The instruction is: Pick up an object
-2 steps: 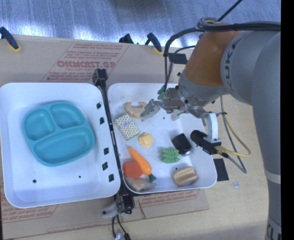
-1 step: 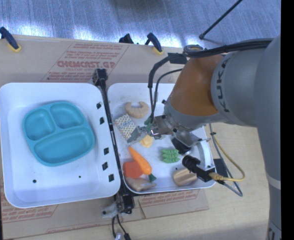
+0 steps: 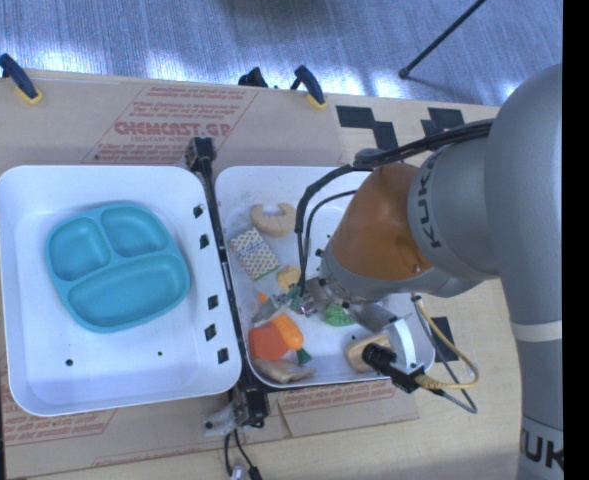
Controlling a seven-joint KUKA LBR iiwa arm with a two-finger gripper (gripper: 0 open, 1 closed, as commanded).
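- Desk [image 3: 94,98], one, covered in brown cardboard with red print, carries everything; three clamps with yellow handles sit along its far edge.
- One grey arm [image 3: 514,198] with an orange band [image 3: 374,233] reaches in from the right and bends down over the right bin.
- Two shallow white bins stand side by side, touching along a black seam: the left bin [image 3: 24,368] and the right bin [image 3: 239,183].
- One blue plate [image 3: 119,265] with three compartments lies in the left bin, tilted a little, nothing on it.
- The claw [image 3: 314,303] hangs low in the middle of the right bin, just beside a green piece; whether it is wide or closed, I cannot tell, since the wrist covers it.
- Small things in the right bin, counted as far as they show:
  - one orange object [image 3: 274,340] near the front left corner, touching a tan piece [image 3: 289,372] in front of it;
  - one checked block [image 3: 255,254], left of the claw;
  - one beige ring-shaped piece [image 3: 273,218] toward the back;
  - one green piece [image 3: 336,317] under the wrist;
  - one small yellow bit [image 3: 289,277] close to the claw;
  - one tan roll [image 3: 364,353] at the front right, beside a black fitting on the arm.
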